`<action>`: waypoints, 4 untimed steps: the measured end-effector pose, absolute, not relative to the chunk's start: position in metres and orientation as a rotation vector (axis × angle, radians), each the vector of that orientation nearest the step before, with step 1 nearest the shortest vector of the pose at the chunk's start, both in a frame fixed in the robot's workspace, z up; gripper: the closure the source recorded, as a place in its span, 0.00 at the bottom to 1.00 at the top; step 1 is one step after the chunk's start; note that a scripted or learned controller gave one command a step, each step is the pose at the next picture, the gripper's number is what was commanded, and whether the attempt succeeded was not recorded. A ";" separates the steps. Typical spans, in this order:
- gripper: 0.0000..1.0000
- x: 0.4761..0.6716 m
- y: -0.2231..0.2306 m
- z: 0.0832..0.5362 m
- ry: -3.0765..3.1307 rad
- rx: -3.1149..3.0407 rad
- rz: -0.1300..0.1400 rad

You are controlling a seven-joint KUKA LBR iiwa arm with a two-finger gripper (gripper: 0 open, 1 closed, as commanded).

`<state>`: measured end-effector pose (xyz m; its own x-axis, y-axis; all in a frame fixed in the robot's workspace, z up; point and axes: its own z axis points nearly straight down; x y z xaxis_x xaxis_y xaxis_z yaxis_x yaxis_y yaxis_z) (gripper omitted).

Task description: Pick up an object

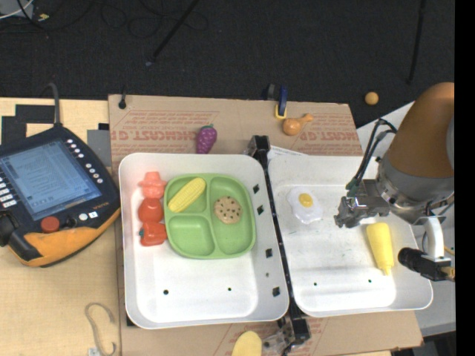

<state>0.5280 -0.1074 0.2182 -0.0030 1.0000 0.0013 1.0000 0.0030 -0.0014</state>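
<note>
Yellow bottle (pixel 381 246) lies just beside the end effector (pixel 349 215) — apart; its grip state cannot be told.

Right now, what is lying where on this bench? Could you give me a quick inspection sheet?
Surface: two white bins on cardboard.
Job's things: fried egg and yellow bottle in right bin; green tray with corn and cookie, red figure beside it, in left bin.
Clutter: purple grapes, orange pear on cardboard.
Gripper: gripper low over right bin, between egg and bottle.
Cables: black cables behind.
Surroundings: control pendant at left.
</note>
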 end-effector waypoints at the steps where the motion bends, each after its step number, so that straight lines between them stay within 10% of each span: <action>1: 1.00 0.564 -0.061 0.230 -2.225 -2.217 -0.002; 3: 1.00 0.613 -0.012 0.225 -2.220 -2.222 -0.001; 4: 1.00 0.602 -0.017 0.230 -2.220 -2.220 0.004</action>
